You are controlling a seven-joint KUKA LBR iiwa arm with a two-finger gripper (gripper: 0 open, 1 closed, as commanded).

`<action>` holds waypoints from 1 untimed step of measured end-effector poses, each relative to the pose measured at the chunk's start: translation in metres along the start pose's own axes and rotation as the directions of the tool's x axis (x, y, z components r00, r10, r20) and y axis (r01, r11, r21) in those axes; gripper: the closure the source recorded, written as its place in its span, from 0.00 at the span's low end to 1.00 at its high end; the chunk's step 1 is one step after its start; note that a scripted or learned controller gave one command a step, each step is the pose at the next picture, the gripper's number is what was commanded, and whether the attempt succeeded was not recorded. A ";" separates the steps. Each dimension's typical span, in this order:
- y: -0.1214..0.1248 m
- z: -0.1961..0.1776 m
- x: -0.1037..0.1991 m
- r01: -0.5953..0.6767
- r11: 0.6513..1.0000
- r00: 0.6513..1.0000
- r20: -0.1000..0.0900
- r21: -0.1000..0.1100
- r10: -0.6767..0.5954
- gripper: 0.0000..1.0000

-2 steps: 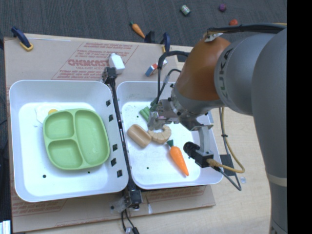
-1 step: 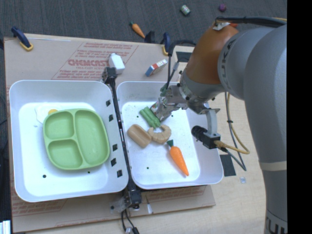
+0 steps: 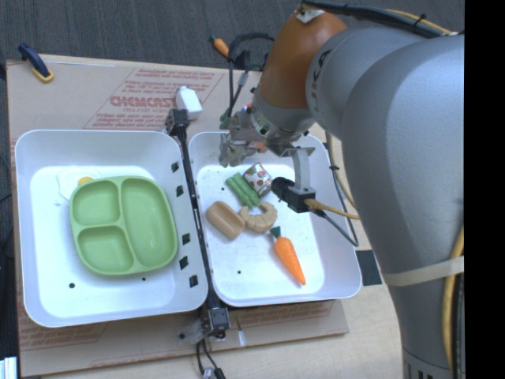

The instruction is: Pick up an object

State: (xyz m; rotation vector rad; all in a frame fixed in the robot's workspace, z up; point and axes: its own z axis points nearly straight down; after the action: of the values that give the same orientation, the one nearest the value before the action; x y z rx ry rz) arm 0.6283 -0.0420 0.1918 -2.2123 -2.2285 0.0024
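Two white bins sit side by side. The gripper (image 3: pixel 260 155) hangs at the right bin's (image 3: pixel 335 279) back edge, fingers spread wide with nothing held. Just below lie a small box (image 3: pixel 258 178), green beans (image 3: pixel 241 190), bread (image 3: pixel 225 219) and a carrot (image 3: pixel 289 260).

The arm (image 3: pixel 394 133) hides the right bin's (image 3: pixel 237 287) far corner.

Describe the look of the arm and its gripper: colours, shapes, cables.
The arm is thick, rounded and light grey, with a glossy orange band above the wrist. Black cables run along its top. The gripper is a compact grey metal assembly, with a black block and a thin tan cable beside it.
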 end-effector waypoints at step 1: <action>-0.112 -0.021 0.001 -0.002 1.000 1.000 0.001 0.002 0.002 1.00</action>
State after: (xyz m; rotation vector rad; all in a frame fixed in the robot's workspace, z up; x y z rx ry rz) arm 0.5165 -0.0416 0.2132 -2.2138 -2.2257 0.0050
